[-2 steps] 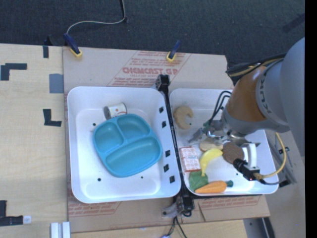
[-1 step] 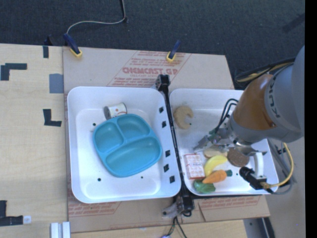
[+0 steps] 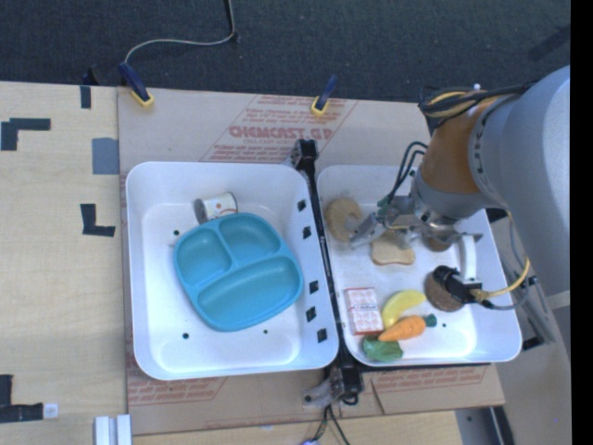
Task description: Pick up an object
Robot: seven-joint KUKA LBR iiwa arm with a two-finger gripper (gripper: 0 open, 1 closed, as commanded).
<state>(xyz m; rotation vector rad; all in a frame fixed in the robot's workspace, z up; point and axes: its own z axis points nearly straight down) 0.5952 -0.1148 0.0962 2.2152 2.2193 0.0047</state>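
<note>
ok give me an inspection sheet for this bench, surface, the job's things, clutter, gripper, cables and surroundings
Surface: two white bins side by side on cardboard, left bin and right bin.
Job's things: right bin holds two tan pieces, a pink pack, a banana, a carrot and a green piece.
Clutter: left bin holds a blue divided plate and a small cup on its side, touching the plate's far edge.
Gripper: gripper low in the right bin between the tan pieces; grasp cannot be told.
Cables: black cable on the floor; yellow cable along the arm.
Surroundings: dark carpet, clamps on the cardboard's far edge.
</note>
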